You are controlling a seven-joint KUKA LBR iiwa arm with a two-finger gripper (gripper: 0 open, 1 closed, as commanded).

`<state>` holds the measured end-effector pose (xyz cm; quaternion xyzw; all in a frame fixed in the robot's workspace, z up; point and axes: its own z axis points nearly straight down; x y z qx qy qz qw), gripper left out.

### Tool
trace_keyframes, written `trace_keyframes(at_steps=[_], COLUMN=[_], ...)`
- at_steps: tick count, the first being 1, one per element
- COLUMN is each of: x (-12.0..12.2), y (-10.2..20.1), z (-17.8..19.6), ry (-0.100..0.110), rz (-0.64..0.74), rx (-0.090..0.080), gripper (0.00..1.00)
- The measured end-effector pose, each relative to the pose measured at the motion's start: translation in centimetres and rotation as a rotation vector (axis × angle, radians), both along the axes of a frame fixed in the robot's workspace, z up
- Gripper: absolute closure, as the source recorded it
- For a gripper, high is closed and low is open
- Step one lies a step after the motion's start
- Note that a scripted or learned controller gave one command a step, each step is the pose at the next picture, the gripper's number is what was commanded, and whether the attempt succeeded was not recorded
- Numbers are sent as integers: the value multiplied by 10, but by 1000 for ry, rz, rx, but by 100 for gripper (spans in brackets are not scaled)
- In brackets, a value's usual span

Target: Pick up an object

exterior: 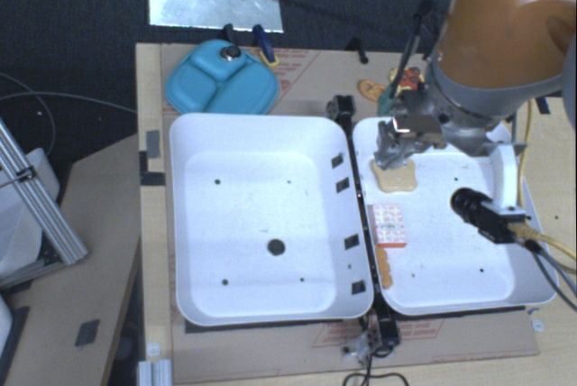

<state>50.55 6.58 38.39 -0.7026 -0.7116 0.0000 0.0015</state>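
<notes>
Surface (311, 78): cardboard top, two white bins side by side.

Landmark: tan slab (397, 178), lying flat on the floor of the right bin (451, 271).

- Gripper (391, 151) is right over the slab's back edge, low, seemingly touching it. The wrist hides the tips, so I cannot tell whether the jaws are open or closed, or whether anything is held.
- Just in front of the slab: pink checked packet (389, 225).
- Further in front: orange stick (384, 268) along the bin wall.
- Left of the slab, across the divider: left bin (243, 285), with one small dark disc (276, 246).

Judgement: the slab looks thin and flat, so it is hard to pinch from above. Best to straddle its narrow width, press down squarely, close fully, then rise straight up.

Risk: the jaws skid off, or the slab slides toward the packet.
</notes>
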Motion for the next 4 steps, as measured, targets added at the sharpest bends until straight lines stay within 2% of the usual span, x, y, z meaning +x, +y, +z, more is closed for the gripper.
trace_keyframes(at_steps=[1,2,3,4], x=[-19,-19,-18,-19], y=[-39,44,-18,-11], z=[11,16,53,53], ry=[-6,-6,-9,-6], rz=[-15,-1,-17,-10], rx=[-2,1,-2,-1], gripper=[100,100,100,100])
